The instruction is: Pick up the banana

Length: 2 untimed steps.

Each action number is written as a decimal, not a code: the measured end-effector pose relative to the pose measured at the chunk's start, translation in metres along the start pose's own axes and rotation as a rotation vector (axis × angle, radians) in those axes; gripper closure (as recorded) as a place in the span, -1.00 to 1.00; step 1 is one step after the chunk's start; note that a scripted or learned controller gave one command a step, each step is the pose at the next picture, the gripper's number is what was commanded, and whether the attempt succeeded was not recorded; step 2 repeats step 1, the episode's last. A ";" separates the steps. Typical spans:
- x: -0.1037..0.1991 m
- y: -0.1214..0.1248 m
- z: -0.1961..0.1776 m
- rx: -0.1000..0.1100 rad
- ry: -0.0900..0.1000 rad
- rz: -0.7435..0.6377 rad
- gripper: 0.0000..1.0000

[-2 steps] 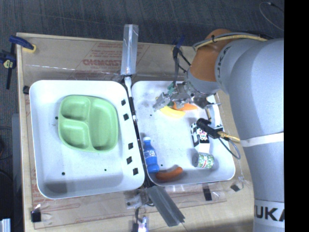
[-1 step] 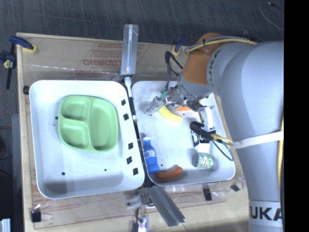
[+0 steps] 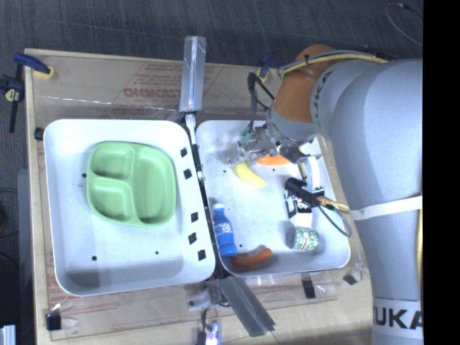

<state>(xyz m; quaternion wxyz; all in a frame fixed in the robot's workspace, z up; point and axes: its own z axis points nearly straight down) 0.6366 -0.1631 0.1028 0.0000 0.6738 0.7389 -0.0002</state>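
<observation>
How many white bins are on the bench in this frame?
2: the left bin holds a green divided plate; the right bin holds the banana, under the arm.

Grey KUKA arm [image 3: 374, 171] is reaching in from the right, orange-banded wrist [image 3: 298, 99] bending downward, gripper [image 3: 253, 148] hanging low and pointing left; finger state is unclear.
</observation>
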 end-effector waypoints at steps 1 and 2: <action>0.040 0.024 -0.121 0.000 0.000 0.045 1.00; 0.040 0.024 -0.121 0.000 0.000 0.045 1.00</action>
